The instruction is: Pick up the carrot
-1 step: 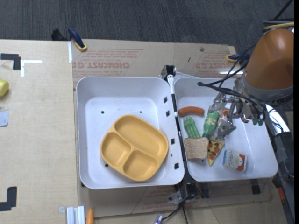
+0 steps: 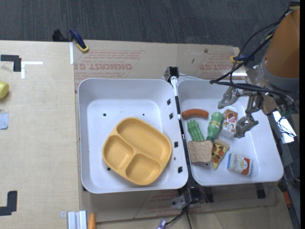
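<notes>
- Closest in the right bin (image 2: 267, 175): small white carton (image 2: 238, 164) lying flat, with pizza slice (image 2: 218, 154) and bread slice (image 2: 200, 151) to its left, touching each other
- In the left bin (image 2: 90, 128): yellow divided plate (image 2: 137, 150), tilted a little to the bin's edges
- Further back in the right bin: green ridged vegetable (image 2: 195, 130) and green bottle (image 2: 215, 124) side by side, second carton (image 2: 229, 120) just beside the bottle
- Behind those: carrot (image 2: 195, 113), orange, lying crosswise near the wall between the bins, untouched
- Right of the carrot, above the second carton: jaws spread wide, nothing between them
- Far back on the surface (image 2: 38, 128): blue clamp (image 2: 78, 40)
</notes>
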You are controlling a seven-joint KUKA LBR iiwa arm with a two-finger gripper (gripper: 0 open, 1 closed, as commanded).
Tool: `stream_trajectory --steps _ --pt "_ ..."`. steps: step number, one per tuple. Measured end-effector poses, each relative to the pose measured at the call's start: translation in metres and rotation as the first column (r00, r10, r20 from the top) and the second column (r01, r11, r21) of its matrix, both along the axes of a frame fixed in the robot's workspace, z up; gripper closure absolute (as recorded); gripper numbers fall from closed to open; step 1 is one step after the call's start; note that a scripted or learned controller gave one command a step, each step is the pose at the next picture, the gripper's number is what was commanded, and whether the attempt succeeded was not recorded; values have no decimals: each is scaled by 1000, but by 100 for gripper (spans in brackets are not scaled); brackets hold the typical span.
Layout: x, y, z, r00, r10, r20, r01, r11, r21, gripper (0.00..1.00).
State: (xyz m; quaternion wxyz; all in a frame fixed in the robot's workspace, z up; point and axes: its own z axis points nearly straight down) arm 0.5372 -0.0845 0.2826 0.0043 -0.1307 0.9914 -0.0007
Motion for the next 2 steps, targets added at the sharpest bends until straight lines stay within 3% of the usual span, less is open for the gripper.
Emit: stream_trajectory --steps 1,2 --pt "-16 31 31 716 698 0 -698 716 -4 0" --pt "-21 38 96 437 899 -1 -899 437 -5 0"
